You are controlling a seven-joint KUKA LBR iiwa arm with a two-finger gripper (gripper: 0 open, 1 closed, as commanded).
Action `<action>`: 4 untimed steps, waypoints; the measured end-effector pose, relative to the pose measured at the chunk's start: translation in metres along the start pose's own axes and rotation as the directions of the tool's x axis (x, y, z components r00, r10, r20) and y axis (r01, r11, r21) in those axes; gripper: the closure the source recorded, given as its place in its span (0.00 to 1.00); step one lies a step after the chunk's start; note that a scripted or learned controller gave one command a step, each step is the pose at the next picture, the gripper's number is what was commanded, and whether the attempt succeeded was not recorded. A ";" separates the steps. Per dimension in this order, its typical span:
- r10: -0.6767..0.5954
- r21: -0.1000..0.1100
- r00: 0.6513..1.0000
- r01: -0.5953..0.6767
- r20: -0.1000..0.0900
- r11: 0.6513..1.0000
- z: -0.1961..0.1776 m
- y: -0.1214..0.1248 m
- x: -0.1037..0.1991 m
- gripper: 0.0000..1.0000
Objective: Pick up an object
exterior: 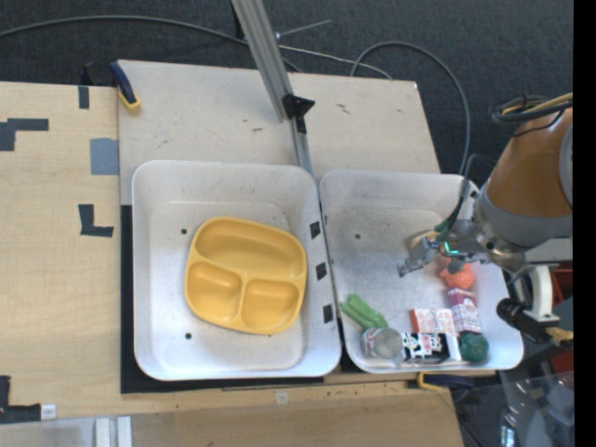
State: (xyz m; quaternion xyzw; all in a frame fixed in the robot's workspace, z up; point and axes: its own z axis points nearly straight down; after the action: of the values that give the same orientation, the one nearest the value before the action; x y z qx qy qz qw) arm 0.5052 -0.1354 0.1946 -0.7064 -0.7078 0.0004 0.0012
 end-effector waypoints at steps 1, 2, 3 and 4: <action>0.001 0.006 1.000 -0.001 0.000 1.000 0.063 -0.007 -0.001 0.00; 0.001 -0.001 1.000 -0.001 0.002 1.000 0.106 -0.007 -0.001 0.00; 0.000 0.000 1.000 0.000 0.000 1.000 0.096 -0.007 0.000 1.00; 0.000 -0.004 1.000 0.000 0.001 1.000 0.052 -0.011 0.004 1.00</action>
State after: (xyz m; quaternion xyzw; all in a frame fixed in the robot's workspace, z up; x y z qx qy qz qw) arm 0.4938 -0.1313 0.1428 -0.7065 -0.7077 -0.0005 -0.0004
